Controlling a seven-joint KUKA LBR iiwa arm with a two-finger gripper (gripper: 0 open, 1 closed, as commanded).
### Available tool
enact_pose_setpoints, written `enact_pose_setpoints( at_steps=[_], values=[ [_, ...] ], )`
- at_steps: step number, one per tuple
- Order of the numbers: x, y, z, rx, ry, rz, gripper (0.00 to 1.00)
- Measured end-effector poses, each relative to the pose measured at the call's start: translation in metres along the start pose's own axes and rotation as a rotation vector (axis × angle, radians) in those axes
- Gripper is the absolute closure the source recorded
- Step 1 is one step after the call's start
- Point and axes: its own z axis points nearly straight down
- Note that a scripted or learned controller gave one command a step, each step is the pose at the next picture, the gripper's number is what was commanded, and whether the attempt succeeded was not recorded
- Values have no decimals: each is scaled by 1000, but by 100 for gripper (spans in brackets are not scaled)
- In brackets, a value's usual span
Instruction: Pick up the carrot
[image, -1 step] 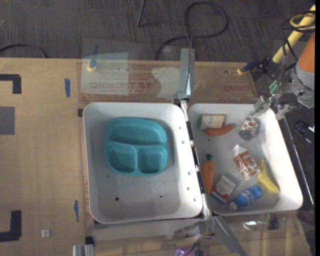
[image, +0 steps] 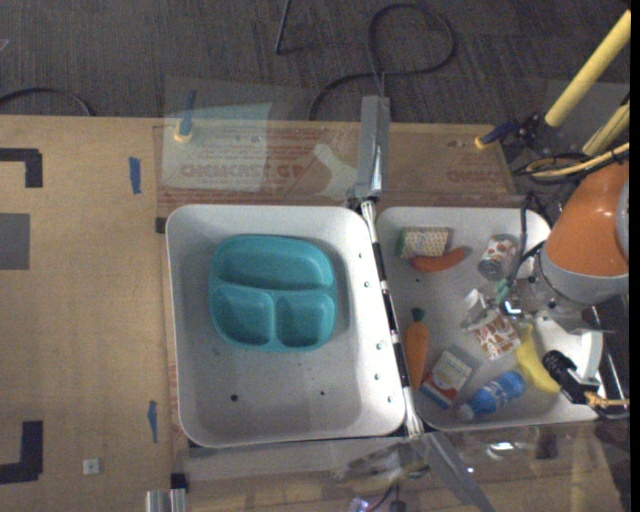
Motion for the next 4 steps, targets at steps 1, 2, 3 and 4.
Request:
enact_pose_setpoints(
  at_steps=[1,2,3,4],
  values=[
    [51,56,8,-13,-8,-499,0],
    [47,58,-2,-20,-11,-493,100],
    [136,74,-88,-5,-3,-905,100],
    [175,76,-88,-4,-3,-812,100]
  ],
)
